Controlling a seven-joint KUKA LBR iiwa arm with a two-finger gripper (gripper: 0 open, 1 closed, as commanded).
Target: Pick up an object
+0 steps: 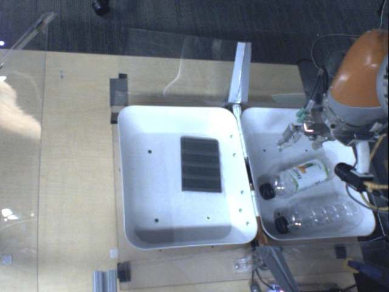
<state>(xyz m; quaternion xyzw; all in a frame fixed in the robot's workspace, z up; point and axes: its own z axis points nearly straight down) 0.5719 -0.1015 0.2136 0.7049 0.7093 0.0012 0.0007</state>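
We see two white bins side by side on the wooden worktop (73,163). Taking the right bin (258,132) as our landmark: the left bin (140,163) touches its left wall and carries a dark ribbed rectangular patch (201,164) near its middle.

Two clear plastic bottles lie on their sides in the right bin, both with black caps pointing toward the left wall. The labelled bottle (296,178) sits near the bin's middle, tilted slightly, its green-and-white label facing up. The plain clear bottle (316,216) lies along the near wall, just beside the first one, and we can't say if they touch.

The arm (360,72) comes in over the right bin's far right corner, orange band on top. The gripper (302,129) hangs over the bin's far half, above and apart from the labelled bottle. We see nothing between its fingers; too small and cluttered to tell whether they're spread or closed. Cables (364,187) trail along the bin's right wall.
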